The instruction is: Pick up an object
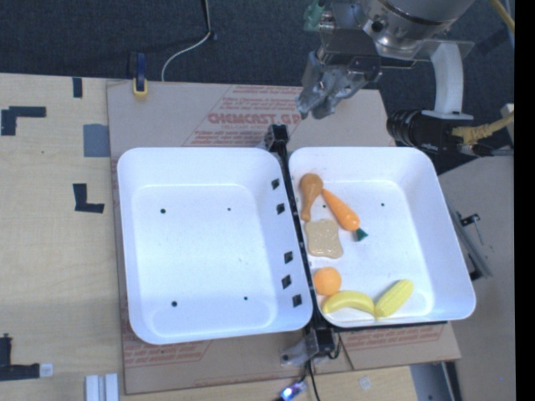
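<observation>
Inspecting the right bin (418, 174), we find every candidate object there: a drumstick (310, 192), a carrot (341, 210) just beside it, a bread slice (323, 241), an orange (327, 281), a banana (348, 303) and a corn cob (394, 297). All lie loose on the floor, crowded toward the wall shared with the left bin (134, 174), the banana and corn touching at the near edge. We judge this a scattered pile left for grasping, not an arranged layout.

The gripper (319, 101) hangs above the cardboard (209, 111) behind the bins, well apart from every object; we see nothing between its fingers, and we cannot tell whether they are spread or closed.

Red lettering on the cardboard reads roughly "CHEMCAST"; the rest is illegible.
</observation>
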